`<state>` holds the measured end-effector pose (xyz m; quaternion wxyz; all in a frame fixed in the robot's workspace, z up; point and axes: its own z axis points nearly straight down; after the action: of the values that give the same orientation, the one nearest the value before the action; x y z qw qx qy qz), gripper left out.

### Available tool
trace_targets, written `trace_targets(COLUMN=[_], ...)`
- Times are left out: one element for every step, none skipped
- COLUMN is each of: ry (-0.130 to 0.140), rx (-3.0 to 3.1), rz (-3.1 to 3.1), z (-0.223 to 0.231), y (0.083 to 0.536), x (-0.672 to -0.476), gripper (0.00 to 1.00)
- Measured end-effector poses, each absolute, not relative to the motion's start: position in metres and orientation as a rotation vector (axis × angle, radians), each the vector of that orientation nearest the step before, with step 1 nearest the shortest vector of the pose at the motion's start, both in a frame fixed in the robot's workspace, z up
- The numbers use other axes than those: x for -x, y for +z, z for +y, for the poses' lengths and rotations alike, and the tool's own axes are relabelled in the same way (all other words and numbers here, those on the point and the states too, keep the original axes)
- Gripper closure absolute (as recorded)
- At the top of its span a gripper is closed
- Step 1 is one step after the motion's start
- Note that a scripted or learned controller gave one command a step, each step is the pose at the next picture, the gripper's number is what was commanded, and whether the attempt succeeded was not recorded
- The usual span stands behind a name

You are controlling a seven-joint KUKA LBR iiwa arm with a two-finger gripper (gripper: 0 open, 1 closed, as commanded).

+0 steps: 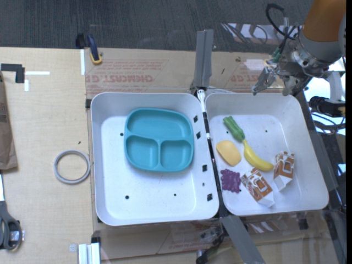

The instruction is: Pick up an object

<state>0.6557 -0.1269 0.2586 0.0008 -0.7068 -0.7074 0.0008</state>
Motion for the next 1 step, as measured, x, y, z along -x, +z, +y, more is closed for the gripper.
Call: trace_targets(ry=[0.003], rx=[2.060], rz=[-2.371], z=[-0.1135], y=[0.1344], x=[-0.6586], gripper=[0.00])
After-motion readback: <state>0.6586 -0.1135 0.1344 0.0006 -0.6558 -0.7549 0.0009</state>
